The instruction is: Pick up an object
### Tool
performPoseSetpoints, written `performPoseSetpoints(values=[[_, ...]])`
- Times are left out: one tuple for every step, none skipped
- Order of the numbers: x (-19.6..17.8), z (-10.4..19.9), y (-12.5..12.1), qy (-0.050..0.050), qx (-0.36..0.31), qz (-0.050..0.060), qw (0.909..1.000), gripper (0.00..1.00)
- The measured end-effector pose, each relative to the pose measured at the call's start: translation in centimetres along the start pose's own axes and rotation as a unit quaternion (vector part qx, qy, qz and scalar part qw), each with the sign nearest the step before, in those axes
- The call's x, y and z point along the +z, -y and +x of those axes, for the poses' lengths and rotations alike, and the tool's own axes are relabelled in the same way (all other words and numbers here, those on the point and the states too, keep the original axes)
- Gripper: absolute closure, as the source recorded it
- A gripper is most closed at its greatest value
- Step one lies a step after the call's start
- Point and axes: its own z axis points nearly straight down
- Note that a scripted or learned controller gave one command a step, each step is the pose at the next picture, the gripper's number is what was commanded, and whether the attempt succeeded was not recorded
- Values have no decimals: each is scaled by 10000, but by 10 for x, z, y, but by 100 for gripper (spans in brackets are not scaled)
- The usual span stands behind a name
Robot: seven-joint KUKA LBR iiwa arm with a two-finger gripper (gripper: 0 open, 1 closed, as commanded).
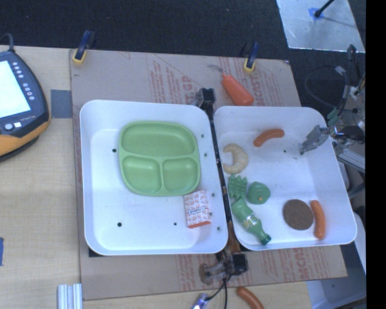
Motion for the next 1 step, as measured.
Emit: performPoseSetpoints(values=[[108,57,-51,0,-11,13,10000,0]])
